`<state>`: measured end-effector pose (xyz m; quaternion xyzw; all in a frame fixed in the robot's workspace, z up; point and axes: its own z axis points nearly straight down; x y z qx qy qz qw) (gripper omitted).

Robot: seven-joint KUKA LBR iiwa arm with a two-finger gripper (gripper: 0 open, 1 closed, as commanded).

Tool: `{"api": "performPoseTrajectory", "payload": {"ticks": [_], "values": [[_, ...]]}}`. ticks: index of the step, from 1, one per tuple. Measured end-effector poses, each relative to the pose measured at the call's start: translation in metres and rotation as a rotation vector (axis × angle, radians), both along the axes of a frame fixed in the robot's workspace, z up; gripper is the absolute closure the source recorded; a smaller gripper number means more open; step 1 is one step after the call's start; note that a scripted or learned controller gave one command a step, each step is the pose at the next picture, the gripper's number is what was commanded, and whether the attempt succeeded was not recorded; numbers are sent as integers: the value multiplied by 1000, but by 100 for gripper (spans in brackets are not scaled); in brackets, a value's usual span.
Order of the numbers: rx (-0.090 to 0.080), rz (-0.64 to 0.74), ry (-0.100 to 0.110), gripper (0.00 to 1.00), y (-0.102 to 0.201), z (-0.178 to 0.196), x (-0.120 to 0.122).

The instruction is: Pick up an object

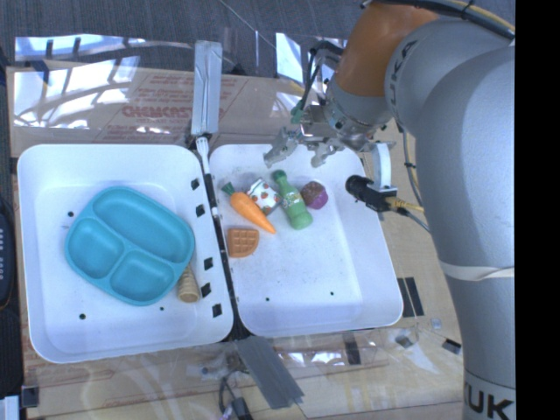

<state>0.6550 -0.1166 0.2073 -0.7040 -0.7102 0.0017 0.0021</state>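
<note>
My gripper (296, 156) hangs over the back of the right bin (350, 278), its two fingers (275, 155) spread open with nothing between them. Just in front of it lies a cluster of toy food: a green bottle (292, 200), a purple round piece (315, 194), an orange carrot (252, 212) and a small white, red and green item (262, 195). A brown waffle (242, 241) lies a little nearer, by the bin's left wall. The fingertips are above the bottle's top and apart from it.
In the left bin (35, 313) lies a blue divided plate (129, 243), with a tan cone (188, 284) by its right wall. A black divider (213, 234) runs between the bins. The grey arm (455, 147) fills the right side. Cardboard (157, 103) lies behind the bins.
</note>
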Motion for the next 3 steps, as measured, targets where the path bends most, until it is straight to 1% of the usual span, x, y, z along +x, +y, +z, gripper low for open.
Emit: {"api": "performPoseTrajectory", "payload": {"ticks": [1, 2, 3], "values": [[-2, -31, -3, 0, -55, -116, 1], [-1, -27, -3, 100, -54, -105, 2], [-1, -420, -9, 100, -24, 2, 3]]}}
